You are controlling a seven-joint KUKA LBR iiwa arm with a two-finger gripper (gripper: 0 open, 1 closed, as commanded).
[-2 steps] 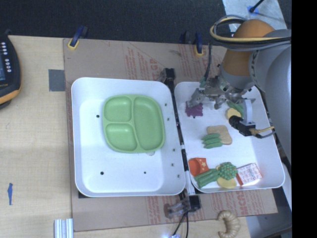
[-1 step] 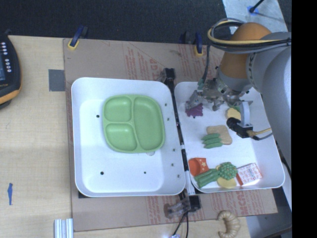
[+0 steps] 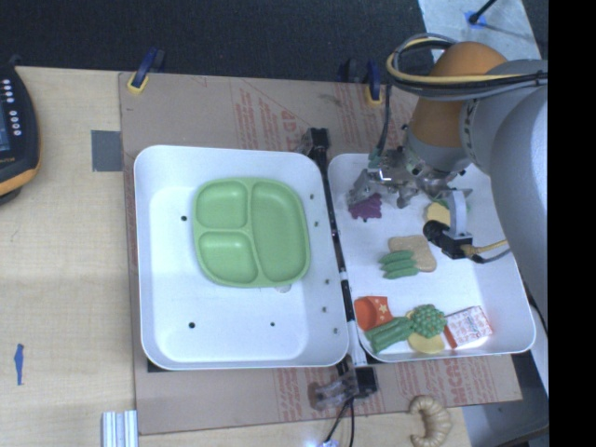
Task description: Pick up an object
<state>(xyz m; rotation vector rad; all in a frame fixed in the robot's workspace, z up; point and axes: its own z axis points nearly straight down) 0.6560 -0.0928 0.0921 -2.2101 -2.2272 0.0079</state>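
The metal hand [image 3: 377,186] hangs low in the right shallow white bin [image 3: 507,277], just above the small purple toy [image 3: 365,207]; whether it is spread, I cannot tell.

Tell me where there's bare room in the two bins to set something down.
Left bin: a bare floor band surrounds the green divided plate, widest below it. Right bin: crowded. The gripper hangs over the purple toy, with food toys from the green beans down to the broccoli. Only small gaps remain.
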